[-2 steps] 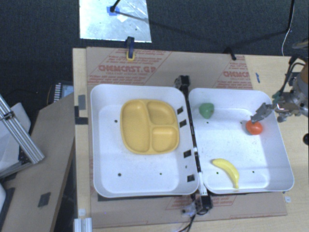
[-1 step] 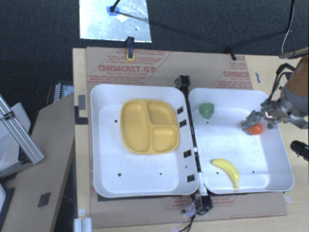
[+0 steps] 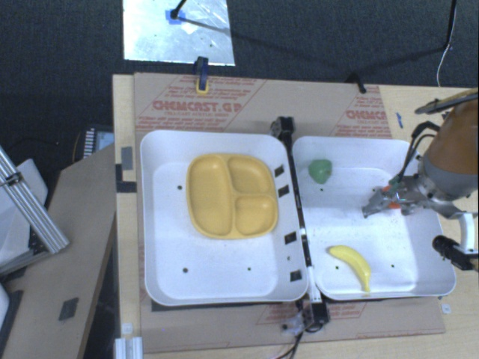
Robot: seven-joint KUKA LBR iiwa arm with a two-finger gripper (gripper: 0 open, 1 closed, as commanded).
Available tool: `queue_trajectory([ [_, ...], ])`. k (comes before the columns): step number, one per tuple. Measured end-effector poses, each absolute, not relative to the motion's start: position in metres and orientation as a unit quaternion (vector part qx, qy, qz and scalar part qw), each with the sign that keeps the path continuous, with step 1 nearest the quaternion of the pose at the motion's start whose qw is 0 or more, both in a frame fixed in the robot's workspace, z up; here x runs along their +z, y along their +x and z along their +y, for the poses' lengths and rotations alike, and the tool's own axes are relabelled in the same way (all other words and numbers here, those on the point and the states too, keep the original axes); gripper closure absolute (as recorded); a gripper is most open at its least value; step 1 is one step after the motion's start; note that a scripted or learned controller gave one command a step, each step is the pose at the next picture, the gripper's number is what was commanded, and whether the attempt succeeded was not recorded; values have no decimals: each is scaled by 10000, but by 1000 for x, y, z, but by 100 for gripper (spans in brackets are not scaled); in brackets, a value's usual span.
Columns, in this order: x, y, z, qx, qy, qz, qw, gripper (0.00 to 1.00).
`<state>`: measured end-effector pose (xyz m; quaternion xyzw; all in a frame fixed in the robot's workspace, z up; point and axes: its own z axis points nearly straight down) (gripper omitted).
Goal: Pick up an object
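Two shallow white bins are seen side by side on a bench covered with a brown sheet printed in red lettering; the left bin (image 3: 161, 275) holds a yellow divided plate (image 3: 230, 195), which lies flat near the bin's middle and shows three compartments. In the right bin (image 3: 389, 275) a small green object (image 3: 320, 170) lies at the far left part of the floor, close to the divider between the bins; a yellow banana (image 3: 352, 265) lies at the near part of the same bin, curved, well apart from the green object. The arm (image 3: 453, 152) is seen reaching in from the right over the right bin's right side, its orange band above the wrist; the gripper (image 3: 374, 204) is held low over the bin floor, pointing left, between the green object and the banana but touching neither. Nothing is seen between its tips; whether the pincer is spread or pressed together cannot be told at this size. A shiny metal sheet (image 3: 178, 21) lies on the dark floor beyond the bench's far edge.
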<state>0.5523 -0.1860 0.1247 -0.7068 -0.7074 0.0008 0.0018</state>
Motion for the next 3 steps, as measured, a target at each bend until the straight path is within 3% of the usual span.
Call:
queue_trajectory([
  [1, 82, 552, -185, 4, -7069, -7073, 11, 0],
  [2, 95, 554, -186, -7, -7069, -7073, -18, 100],
  [3, 140, 559, -183, -15, -7055, -7087, -27, 100],
])
